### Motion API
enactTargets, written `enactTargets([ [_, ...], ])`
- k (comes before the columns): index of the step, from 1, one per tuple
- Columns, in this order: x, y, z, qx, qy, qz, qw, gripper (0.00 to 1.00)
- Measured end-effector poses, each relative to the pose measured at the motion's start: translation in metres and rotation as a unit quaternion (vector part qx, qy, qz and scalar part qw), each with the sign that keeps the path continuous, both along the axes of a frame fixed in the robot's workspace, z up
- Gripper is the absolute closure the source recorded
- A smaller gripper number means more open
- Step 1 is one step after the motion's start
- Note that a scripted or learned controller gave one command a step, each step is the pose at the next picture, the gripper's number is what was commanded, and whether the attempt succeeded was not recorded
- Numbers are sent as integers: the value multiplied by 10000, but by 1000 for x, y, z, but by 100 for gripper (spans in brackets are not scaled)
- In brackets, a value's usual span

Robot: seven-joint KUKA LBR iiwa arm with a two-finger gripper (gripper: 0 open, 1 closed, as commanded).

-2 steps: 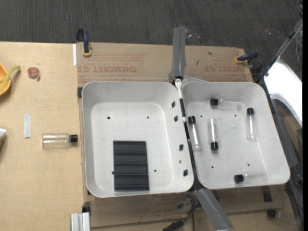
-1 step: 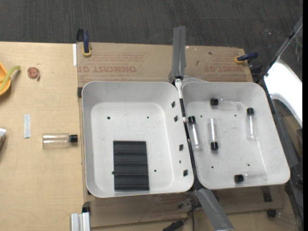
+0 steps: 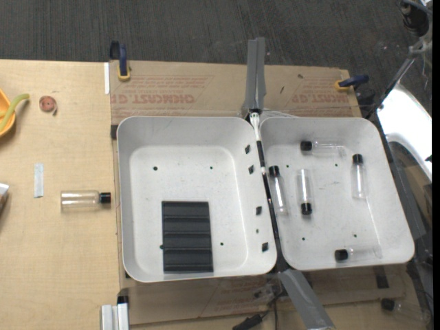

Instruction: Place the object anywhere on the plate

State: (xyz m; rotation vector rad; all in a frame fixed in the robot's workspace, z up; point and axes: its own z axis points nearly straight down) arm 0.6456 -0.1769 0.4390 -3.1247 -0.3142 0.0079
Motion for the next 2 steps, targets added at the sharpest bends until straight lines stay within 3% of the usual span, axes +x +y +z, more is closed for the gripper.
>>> enactTargets([
  [1,-10,-46,0,-1,0,5,10000,0],
  [2,5,-26,1,-5,-6,13,10000,0],
])
